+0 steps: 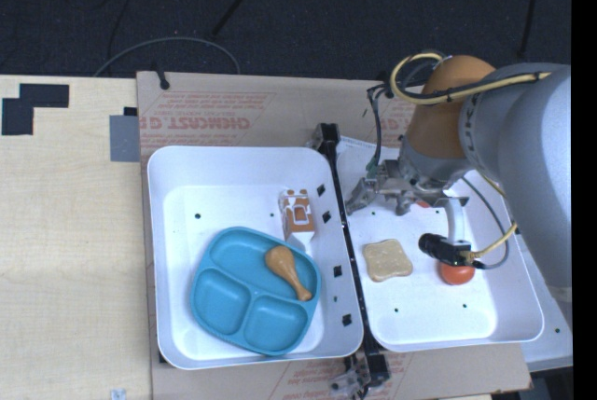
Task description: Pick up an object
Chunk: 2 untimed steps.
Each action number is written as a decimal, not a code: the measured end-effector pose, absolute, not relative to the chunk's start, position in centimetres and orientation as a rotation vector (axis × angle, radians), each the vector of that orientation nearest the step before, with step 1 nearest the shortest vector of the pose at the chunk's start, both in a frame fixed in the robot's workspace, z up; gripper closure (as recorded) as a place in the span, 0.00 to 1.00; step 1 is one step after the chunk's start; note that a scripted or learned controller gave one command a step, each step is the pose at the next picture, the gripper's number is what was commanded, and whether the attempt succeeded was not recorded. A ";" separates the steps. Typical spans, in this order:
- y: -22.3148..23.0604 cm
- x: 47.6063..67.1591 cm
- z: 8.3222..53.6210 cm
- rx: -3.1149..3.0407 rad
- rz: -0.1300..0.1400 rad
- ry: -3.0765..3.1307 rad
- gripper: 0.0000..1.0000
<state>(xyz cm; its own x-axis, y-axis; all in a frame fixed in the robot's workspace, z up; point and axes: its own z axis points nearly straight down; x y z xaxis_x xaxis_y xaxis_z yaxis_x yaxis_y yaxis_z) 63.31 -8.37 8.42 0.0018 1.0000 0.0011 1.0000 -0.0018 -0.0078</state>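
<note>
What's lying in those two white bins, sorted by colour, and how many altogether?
Blue: 1, the plate
Tan: 2, the drumstick and the toast
Orange and white: 1, the small block
Red: 1, the round thing
Total: 5

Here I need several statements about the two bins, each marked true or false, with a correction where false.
1. The drumstick lies on the blue divided plate. True.
2. The slice of toast lies in the right bin. True.
3. The blue divided plate is in the right bin. False: it is in the left bin.
4. The hand holds the slice of toast. False: the toast lies flat on the bin floor, apart from the hand.
</note>
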 end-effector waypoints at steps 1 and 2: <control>-8.5 63.4 9.7 -2.225 0.005 -2.213 1.00; -8.6 64.0 14.1 -2.224 0.000 -2.219 1.00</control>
